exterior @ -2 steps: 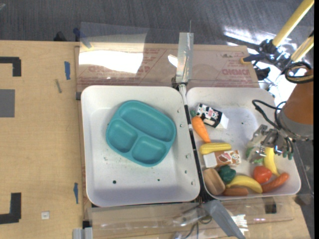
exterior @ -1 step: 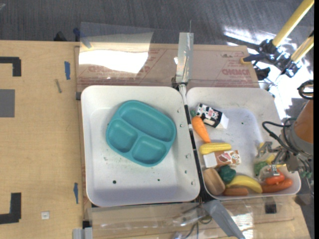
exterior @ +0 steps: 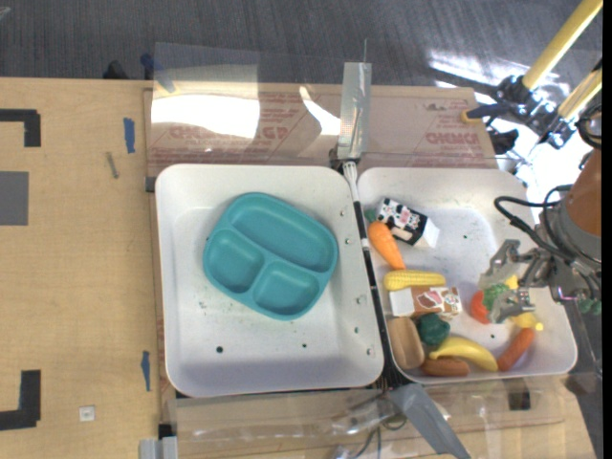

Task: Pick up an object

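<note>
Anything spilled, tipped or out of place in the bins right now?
Nothing stands out. The teal plate lies flat in the left bin; the toy food, including the carrot and banana, all sits inside the right bin.

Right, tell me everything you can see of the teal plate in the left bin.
The teal divided plate looks like moulded plastic, a rounded rectangle with a raised rim and three compartments: one large across the upper part, two smaller below it. All three look empty. It lies flat and right side up, turned at a slant, near the middle of the left bin, resting on the bin's floor and touching nothing else.
</note>
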